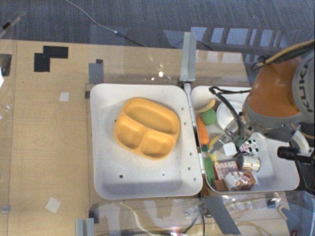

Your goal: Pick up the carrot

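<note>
The orange carrot lies lengthwise along the left wall of the right bin, just below a green round item. My gripper hangs low over the middle of that bin, a short way right of the carrot and slightly nearer the front. The arm's orange band and grey wrist cover much of the bin's right half. Nothing is visibly held.
The left bin holds a yellow divided plate. In the right bin, a yellow piece and white dish sit at the back. A red box, a carton and a small can crowd the front.
</note>
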Robot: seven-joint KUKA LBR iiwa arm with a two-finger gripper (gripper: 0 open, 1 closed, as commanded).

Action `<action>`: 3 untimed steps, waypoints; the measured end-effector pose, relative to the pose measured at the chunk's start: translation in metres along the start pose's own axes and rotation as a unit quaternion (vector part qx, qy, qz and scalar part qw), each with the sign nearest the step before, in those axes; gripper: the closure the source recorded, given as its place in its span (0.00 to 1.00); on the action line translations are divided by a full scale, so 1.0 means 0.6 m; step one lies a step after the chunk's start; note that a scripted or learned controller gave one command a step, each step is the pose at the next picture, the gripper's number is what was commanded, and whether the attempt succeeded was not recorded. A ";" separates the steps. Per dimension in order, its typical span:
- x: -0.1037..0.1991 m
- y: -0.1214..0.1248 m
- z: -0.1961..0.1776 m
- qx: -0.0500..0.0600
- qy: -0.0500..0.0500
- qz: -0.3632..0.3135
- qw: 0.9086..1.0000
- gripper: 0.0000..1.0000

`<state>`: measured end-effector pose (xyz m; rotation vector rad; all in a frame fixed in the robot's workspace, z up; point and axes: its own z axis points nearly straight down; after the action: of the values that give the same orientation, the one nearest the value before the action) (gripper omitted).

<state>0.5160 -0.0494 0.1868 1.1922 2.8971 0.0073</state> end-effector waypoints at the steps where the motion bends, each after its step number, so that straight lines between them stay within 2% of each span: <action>1: -0.085 0.062 0.003 0.001 0.000 0.033 0.999 0.00; 2: -0.057 0.102 0.003 0.001 0.000 0.078 0.997 0.00; 3: -0.027 0.193 0.003 0.001 0.001 0.092 0.996 0.00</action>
<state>0.6093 0.0214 0.1858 1.4548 2.7784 0.0061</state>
